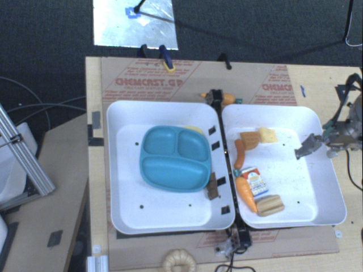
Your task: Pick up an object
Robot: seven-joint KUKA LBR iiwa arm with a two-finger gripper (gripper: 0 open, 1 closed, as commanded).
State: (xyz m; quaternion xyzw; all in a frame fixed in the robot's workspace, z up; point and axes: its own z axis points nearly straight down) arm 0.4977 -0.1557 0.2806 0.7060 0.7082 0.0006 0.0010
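gripper (302, 150) at right bin's (326, 169) right edge, cannot tell its state | carrot (245, 192) near bin's left wall, long axis along it | reach leftward across bin

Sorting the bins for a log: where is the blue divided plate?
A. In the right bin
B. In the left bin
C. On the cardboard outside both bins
B: the blue divided plate lies flat inside the left bin, apart from the food items in the right bin.

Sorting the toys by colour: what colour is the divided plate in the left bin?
Light blue, a plain teal-blue all over. The divided plate shows clearly in the camera view.
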